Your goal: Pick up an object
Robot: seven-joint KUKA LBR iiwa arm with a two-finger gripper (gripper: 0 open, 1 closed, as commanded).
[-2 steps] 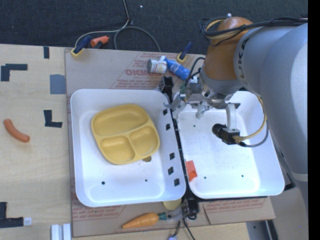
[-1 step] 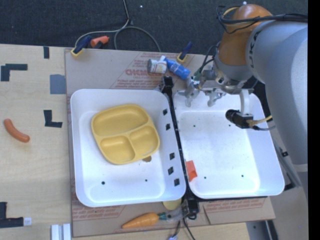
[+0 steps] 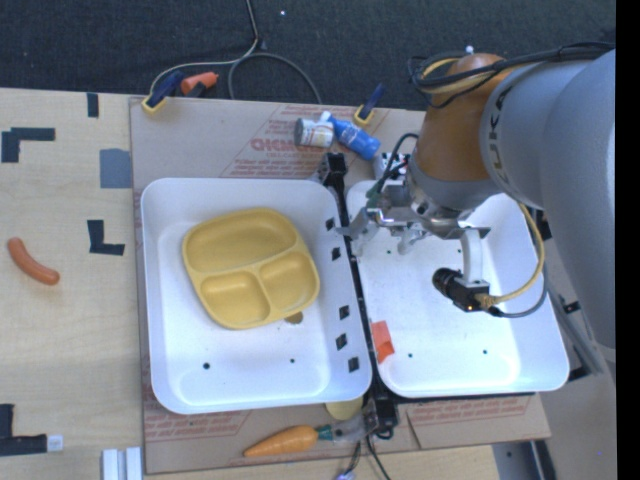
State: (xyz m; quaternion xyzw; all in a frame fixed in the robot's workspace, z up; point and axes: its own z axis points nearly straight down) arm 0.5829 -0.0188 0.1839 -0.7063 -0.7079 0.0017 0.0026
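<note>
Arm (image 3: 530, 128) reaching from right, wrist bent down; gripper (image 3: 415, 230) seemingly low.

divided plate (image 3: 252, 266) in left bin (image 3: 160, 298), arm (image 3: 520, 138) over right bin (image 3: 520, 363), carrot (image 3: 282, 442) before both

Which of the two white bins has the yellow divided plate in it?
The left bin, the one farther from the arm. The yellow divided plate lies in it; the hand is over the right bin.
</note>
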